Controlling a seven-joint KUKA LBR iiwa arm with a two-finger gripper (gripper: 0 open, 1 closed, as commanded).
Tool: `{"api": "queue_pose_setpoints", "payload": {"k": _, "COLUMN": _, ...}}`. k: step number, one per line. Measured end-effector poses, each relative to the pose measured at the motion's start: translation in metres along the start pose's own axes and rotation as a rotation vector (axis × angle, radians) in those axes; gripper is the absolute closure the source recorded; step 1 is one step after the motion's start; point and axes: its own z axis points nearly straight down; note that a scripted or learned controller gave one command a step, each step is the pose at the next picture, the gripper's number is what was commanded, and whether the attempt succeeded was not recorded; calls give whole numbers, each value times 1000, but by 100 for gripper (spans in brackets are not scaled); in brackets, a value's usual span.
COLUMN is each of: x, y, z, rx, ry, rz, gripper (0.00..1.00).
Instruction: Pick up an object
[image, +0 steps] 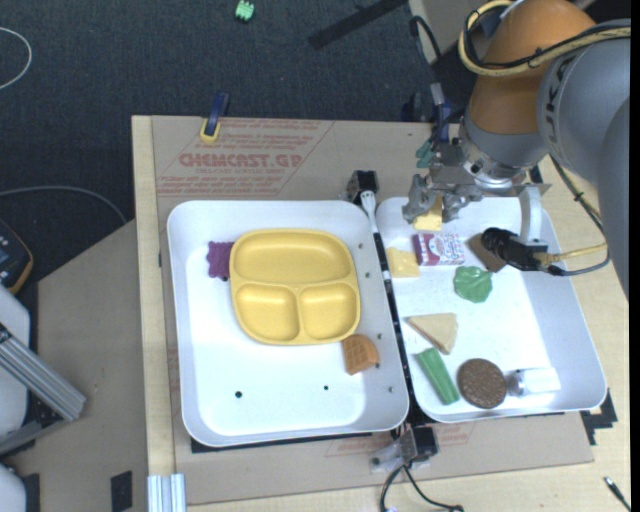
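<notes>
My gripper (434, 207) hangs low over the far end of the right bin (570, 330), under the orange band of the arm. A small yellow block (429, 222) lies directly beneath it, partly covered by it. Just in front are a red and white packet (438, 248) and a pale yellow wedge (403, 263). Further along the bin are a green crumpled lump (473, 284), a dark brown piece (490, 252), a tan triangle (435, 330), a green stick (436, 375), a brown disc (482, 383) and a white bottle (537, 380).
The left bin (200, 380) holds a yellow compartment plate (295, 285), a purple piece (218, 258) at the plate's left edge and a brown chunk (360, 353) near the dividing wall. A black cable (575, 262) runs off the arm over the right bin's far side.
</notes>
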Motion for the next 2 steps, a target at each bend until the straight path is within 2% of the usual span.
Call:
{"api": "queue_pose_setpoints", "payload": {"k": 1, "x": -9, "y": -12, "z": -13, "rx": 0, "ry": 1, "rz": 3, "gripper": 100}}
{"api": "queue_pose_setpoints", "payload": {"k": 2, "x": 3, "y": -6, "z": 1, "rx": 2, "ry": 0, "rz": 1, "gripper": 100}}
